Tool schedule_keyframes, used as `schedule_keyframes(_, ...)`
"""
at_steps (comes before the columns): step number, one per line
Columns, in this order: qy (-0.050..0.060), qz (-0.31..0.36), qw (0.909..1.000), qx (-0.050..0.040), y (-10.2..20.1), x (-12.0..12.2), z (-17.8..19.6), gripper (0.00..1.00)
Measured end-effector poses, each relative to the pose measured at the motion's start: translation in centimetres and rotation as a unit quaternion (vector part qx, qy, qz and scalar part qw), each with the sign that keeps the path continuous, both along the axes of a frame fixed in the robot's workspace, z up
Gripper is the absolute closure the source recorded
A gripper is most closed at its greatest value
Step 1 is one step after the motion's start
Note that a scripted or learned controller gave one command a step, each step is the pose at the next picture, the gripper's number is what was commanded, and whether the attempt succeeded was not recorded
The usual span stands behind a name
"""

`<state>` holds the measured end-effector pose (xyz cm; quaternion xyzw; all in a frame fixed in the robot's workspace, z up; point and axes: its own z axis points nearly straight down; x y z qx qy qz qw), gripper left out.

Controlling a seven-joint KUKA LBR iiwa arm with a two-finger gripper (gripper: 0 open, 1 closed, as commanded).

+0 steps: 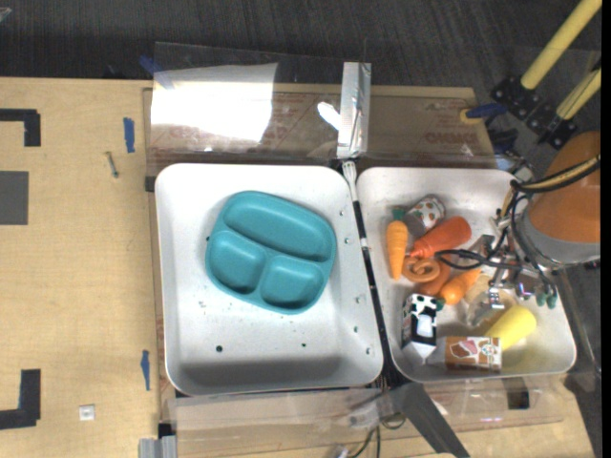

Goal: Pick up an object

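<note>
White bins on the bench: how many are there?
2. The left shallow white bin holds a teal divided plastic plate; the right shallow white bin, beside it, holds a pile of toy food.

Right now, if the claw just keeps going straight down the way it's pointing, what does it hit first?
Probably the pile of toy food in the right bin: the claw sits over the orange pieces beside the yellow piece. Depth is unclear from this slanted view.

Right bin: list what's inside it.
The right bin holds a carrot, orange toy pieces, a black-and-white cow figure, a brown carton and a yellow piece. The arm covers the bin's right side, hiding whatever lies beneath.
</note>
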<state>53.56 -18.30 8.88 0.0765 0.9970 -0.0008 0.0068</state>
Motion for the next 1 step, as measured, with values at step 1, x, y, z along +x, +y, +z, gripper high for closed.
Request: schedule_keyframes(1, 0.001, 0.003, 1.0, -0.0003, 0.13, 2.0, -0.01, 0.0)
